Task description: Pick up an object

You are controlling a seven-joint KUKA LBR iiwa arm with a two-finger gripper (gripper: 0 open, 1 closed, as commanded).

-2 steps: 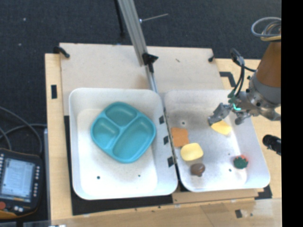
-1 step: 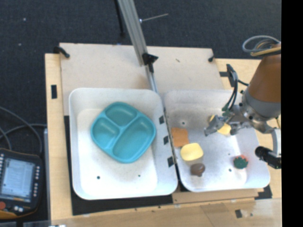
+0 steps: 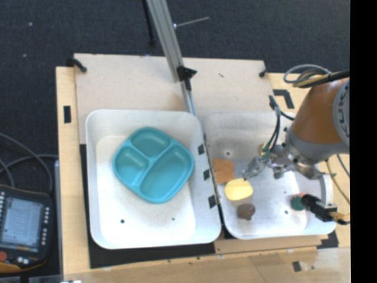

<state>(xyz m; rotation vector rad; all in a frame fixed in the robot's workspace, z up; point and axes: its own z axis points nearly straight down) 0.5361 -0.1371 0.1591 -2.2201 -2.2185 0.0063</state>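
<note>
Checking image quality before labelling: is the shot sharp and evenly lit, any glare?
Camera view: soft overall, small items like the yellow object lack crisp edges; lighting even, shadows faint; the white bins look bright but not blown out; the claw is blurry.

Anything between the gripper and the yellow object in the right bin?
Nothing visible. The gripper sits in the right white bin, just up and right of the rounded yellow object, with bare bin floor between them. The flat orange-brown square piece lies to the left, and the small dark brown lump below, both off that line.
</note>
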